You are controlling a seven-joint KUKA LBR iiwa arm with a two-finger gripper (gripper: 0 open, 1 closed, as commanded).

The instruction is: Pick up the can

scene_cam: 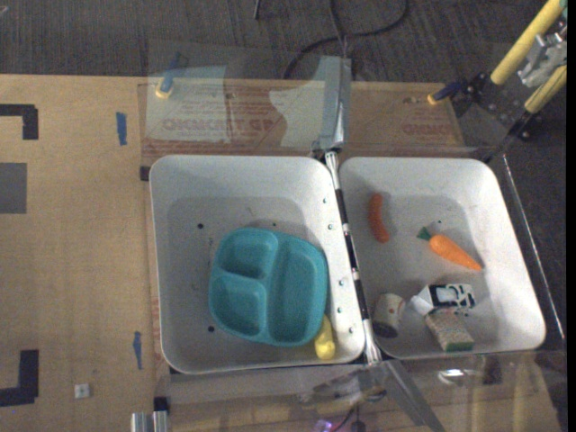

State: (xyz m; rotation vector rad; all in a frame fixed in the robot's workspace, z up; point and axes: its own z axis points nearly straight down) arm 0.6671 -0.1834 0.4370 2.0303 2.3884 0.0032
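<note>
- The bench (72,268) is a tan board with black corner marks along its left edge and small strips of blue tape (121,129).
- Beyond the bench's far edge lies dark carpeted floor, with a black cable (360,12) looping across it.
- A yellow-handled stand (531,39) sits off the bench's far right corner.
- Two white bins stand side by side, their inner rims touching: the left bin (171,205) and the right bin (504,232).
- A teal divided plate (267,286) lies in the left bin, toward its near edge, with a yellow item (324,340) against the plate's near right corner.
- The can (389,313) lies on its side in the right bin, close to the near left corner, just beside the left wall.
- Near the can to its right are a black-and-white item (450,295) and a small box (449,329).
- A carrot (450,250) and a reddish sausage (379,217) lie further back.
- I cannot tell the pincer's state or how the can lies relative to it.
</note>
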